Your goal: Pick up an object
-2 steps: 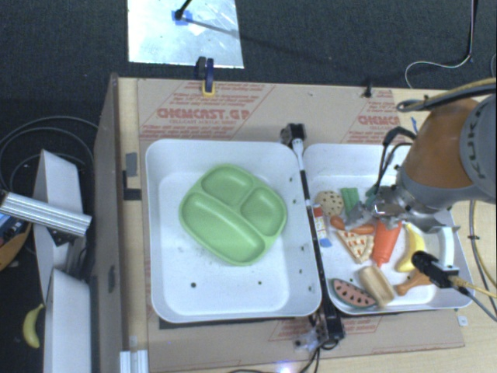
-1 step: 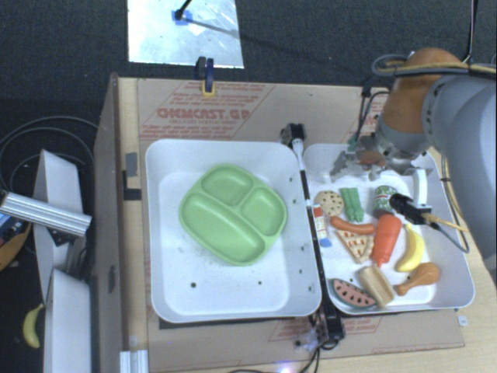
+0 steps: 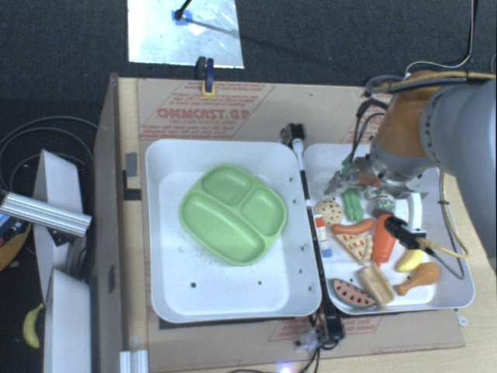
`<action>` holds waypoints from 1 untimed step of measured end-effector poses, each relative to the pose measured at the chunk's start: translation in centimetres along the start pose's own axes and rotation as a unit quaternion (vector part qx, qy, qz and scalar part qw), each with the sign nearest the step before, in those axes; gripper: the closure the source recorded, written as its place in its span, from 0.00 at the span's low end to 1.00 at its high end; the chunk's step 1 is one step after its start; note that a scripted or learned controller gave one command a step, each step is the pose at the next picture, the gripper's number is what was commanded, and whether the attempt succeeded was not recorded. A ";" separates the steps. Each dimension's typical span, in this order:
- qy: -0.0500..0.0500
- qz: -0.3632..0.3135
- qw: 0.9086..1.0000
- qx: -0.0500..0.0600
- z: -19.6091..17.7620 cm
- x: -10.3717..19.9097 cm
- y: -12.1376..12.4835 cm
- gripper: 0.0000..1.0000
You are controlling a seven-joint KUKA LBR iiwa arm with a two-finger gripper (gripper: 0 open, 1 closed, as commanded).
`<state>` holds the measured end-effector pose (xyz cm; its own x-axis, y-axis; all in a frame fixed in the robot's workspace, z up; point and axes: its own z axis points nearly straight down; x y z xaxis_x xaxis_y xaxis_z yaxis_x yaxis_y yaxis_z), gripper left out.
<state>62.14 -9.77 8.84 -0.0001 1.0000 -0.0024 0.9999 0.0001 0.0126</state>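
Presently, the gripper (image 3: 353,179) hangs over the right white bin (image 3: 458,290) above a green toy vegetable (image 3: 353,205); finger state cannot be told. Left white bin (image 3: 167,286): one green sectioned plastic plate (image 3: 233,214).

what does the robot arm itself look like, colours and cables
The arm is a thick, rounded grey tube with a wide orange band just above the wrist. Thin yellow and black cables loop over its top, and dark wires run down by the band. The end effector is a small metallic grey part.

2 white bins (image 3: 167,231), 1 green tray (image 3: 233,214), approx 10 toy foods (image 3: 365,243) in right bin.
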 end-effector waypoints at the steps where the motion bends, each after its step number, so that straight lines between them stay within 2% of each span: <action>1: 0.001 0.000 1.000 0.005 0.4 -1.1 -0.5 0.00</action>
<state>61.65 -10.86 8.48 -0.0008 1.0000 -0.0004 1.0000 0.0008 0.0021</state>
